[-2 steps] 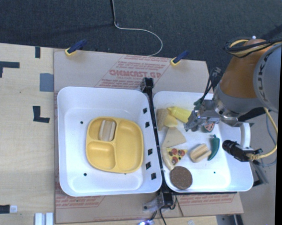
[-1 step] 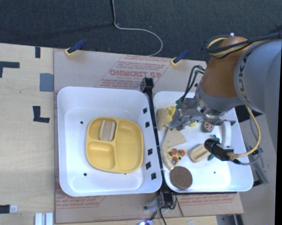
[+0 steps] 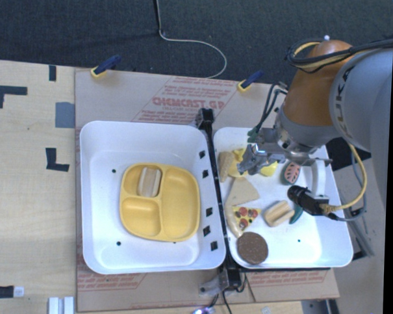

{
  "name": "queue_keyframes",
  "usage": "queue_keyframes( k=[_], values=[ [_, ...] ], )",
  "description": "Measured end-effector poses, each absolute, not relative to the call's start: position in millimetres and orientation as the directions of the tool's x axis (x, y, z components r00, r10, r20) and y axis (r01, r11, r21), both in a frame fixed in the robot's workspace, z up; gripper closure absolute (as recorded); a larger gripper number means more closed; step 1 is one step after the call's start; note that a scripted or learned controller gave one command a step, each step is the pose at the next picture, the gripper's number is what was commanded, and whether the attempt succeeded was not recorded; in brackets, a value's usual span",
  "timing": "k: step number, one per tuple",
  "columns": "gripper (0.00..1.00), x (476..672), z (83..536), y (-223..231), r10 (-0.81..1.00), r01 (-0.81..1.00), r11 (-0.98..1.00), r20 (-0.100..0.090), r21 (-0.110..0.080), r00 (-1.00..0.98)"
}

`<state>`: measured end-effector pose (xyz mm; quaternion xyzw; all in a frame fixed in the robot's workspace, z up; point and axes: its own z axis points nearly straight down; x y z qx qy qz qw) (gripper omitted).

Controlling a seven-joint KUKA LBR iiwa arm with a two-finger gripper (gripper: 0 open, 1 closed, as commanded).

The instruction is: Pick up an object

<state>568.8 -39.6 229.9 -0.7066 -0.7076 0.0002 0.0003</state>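
Note:
My gripper (image 3: 253, 160) hangs low over the upper left part of the right bin (image 3: 322, 246), its metal fingers down among the toy foods. Right by the fingertips lie a yellow piece (image 3: 269, 168) and a tan piece (image 3: 226, 162). Around them are a watermelon slice (image 3: 291, 172), a tan wedge (image 3: 243, 190), a pizza slice (image 3: 244, 217), a bread roll (image 3: 277, 212), a brown cookie (image 3: 252, 247) and a dark green item (image 3: 300, 199). I see nothing held between the fingers.
The left bin (image 3: 99, 149) holds a yellow divided plate (image 3: 171, 210) with a tan bread piece (image 3: 148, 181) in its upper left compartment. A black divider (image 3: 212, 180) runs between the bins. Cables loop off the arm at the right.

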Motion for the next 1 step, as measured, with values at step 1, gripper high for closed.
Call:
queue_keyframes(
  k=[1],
  values=[
    [1.0,561.2,223.6,-57.3,1.0,1.0,-0.001,-0.001,-0.003,0.001]
  ],
)
